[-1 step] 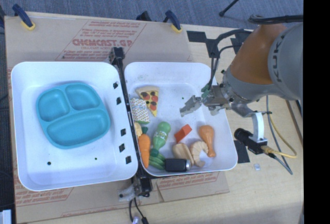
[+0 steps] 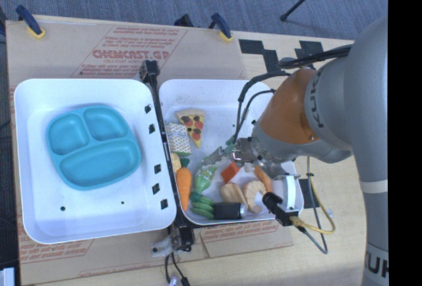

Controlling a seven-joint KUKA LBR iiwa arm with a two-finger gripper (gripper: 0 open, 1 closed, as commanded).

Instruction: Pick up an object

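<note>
Reaching in from the right of the frame, the arm [image 2: 310,107] sets its gripper [image 2: 227,156] low over the toy food [image 2: 217,179] heaped in the right bin [image 2: 211,88]; whether the claw is released or clenched cannot be told. A blue tray [image 2: 92,144] lies in the left bin [image 2: 26,159].

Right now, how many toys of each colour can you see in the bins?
Blue: 1, the divided plate
Orange: 2, the carrot and the pizza slice
Green: 1, the green veggie
Tan: 2, the bread rolls
Total: 6 that I can tell apart; more are hidden under the arm.
</note>
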